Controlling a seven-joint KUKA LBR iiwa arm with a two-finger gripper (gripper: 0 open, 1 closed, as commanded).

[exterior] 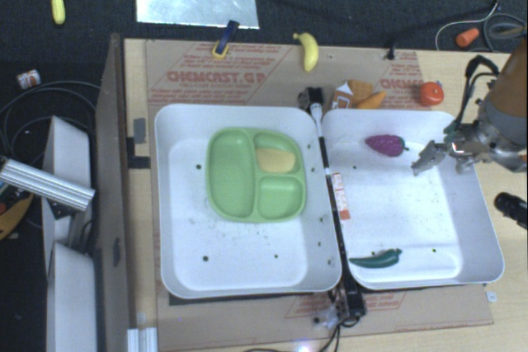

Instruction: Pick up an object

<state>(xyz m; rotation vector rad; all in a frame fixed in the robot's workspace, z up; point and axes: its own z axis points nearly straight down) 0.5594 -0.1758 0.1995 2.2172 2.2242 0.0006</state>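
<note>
the gripper (445, 154) hangs over the right bin (474, 260) near its right edge, fingers spread apart with nothing between them, while the purple eggplant (385, 145) lies apart from it toward that bin's far edge and a dark green pepper (375, 259) rests close to its near edge. the left bin (186, 260) carries a green divided plate (254, 175) with a pale yellow piece (276, 157) in its far right compartment. on the brown board (264, 70) beyond the bins, red print reads "chemcast gp", with a yellow banana (308, 51) and an orange-red tomato (431, 93) along the board's far edge.
</note>
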